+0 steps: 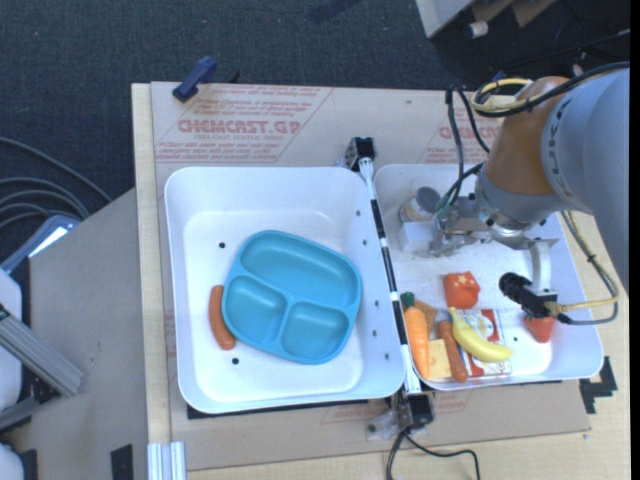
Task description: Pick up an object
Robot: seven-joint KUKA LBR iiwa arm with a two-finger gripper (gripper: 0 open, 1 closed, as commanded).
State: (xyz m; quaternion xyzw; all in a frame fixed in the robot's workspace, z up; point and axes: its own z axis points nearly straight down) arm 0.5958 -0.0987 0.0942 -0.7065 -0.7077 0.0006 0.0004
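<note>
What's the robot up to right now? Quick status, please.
Gripper low in right bin, nothing seen held. Banana, carrot, red block lie loose nearby. Blue tray in left bin.

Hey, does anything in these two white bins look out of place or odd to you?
One thing: a reddish-brown toy sausage lies loose on the floor of the left white bin, pressed against the blue divided plate rather than on it. The other toy foods sit clustered in the right white bin. Nothing looks spilled or broken.

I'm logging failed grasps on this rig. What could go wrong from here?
The toys in the right bin lie packed together: the banana rests against the carrot, so a grasp may catch two or slip. The hand sits low near the bin divider and might bump it.
</note>
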